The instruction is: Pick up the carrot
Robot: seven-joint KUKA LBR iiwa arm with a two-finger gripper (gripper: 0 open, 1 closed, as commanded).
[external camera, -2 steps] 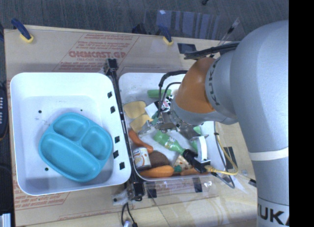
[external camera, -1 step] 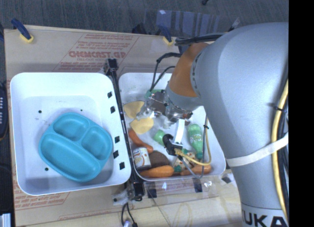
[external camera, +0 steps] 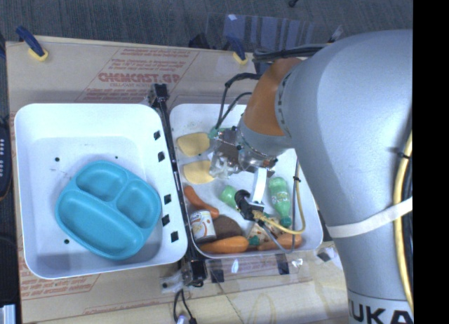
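Camera view, one item sought: carrot (external camera: 224, 246), a long, plain orange piece, tapered, smooth-looking, lying flat and roughly level along the 6 o'clock wall of the right bin (external camera: 205, 112). At the carrot's 11 o'clock stands a small can (external camera: 203, 226) with a pale label whose print is too small to read; at its 12 o'clock, a dark brown lump (external camera: 228, 226), close to or touching it. A second, slimmer orange-red piece (external camera: 199, 198) lies tilted at the can's 12 o'clock. Two pale yellow pieces (external camera: 193, 144) sit toward the bin's 10 o'clock; a green bottle (external camera: 279, 193) lies at its 3 o'clock side. Gripper (external camera: 222, 163): over the middle of the right bin, at the carrot's 12 o'clock and well apart from it; whether it is spread or pressed together cannot be told, and nothing is seen in its grasp. Arm (external camera: 351, 140): grey, orange band, entering from 3 o'clock. Left bin (external camera: 42, 140): holds a blue divided plate (external camera: 109, 207). Writing: red print reading CHEMCAST GP on the brown sheet (external camera: 91, 63) beneath the bins, at 12 o'clock of the left bin, with smaller red lines under it that are illegible; dark lettering ending in UKA at the arm's base, 5 o'clock corner.
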